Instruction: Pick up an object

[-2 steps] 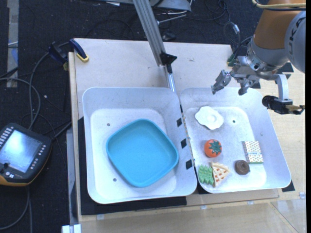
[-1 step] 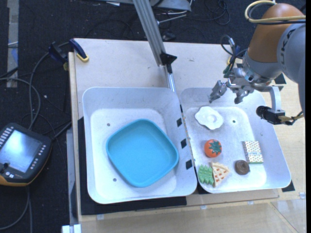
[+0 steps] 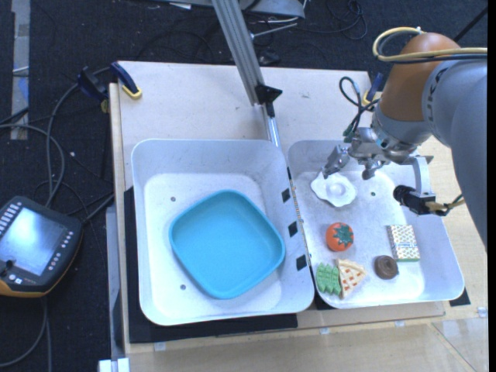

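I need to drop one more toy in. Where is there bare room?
Bare floor rings the blue tray in the left bin. The right bin is crowded: fried egg, tomato, pizza and gripper.

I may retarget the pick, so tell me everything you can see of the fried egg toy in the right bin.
The fried egg toy is a flat white piece with a wavy outline and a pale round yolk near its middle, and it looks like plastic. It lies flat on the floor of the right bin, in the far part near the divider. The end effector hangs just above its far edge; contact cannot be judged. The tomato toy sits nearer the camera, apart from it.
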You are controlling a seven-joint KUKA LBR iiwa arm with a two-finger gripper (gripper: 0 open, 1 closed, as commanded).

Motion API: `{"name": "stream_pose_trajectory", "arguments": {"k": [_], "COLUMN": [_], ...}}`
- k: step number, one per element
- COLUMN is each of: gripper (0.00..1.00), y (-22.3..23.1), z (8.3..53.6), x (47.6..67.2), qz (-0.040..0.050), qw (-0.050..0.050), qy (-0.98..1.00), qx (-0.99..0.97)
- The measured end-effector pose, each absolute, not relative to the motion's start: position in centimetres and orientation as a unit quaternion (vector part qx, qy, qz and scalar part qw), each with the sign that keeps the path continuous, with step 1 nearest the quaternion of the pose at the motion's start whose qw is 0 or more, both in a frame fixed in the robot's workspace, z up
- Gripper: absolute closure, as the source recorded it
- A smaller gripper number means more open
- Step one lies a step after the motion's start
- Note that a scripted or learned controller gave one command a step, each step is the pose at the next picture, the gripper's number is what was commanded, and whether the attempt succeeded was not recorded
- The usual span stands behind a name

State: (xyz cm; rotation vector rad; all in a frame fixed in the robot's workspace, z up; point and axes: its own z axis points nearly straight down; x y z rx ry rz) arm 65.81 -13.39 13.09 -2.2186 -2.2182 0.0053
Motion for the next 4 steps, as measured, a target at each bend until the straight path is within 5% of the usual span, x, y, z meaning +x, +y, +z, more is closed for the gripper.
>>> {"name": "stream_pose_trajectory", "arguments": {"k": [1,3,4], "gripper": [1.00,1.00,1.00], "y": [-13.4,-12.6,-7.0], "z": [14.5,22.6,23.7], "x": [66.0,66.7,65.9], "qz": [0.0000,-0.0008,-0.0010], "qw": [0.000,-0.001,0.000], "qy": [-0.707,-0.707,-0.709], "qx": [-0.707,-0.707,-0.705]}}
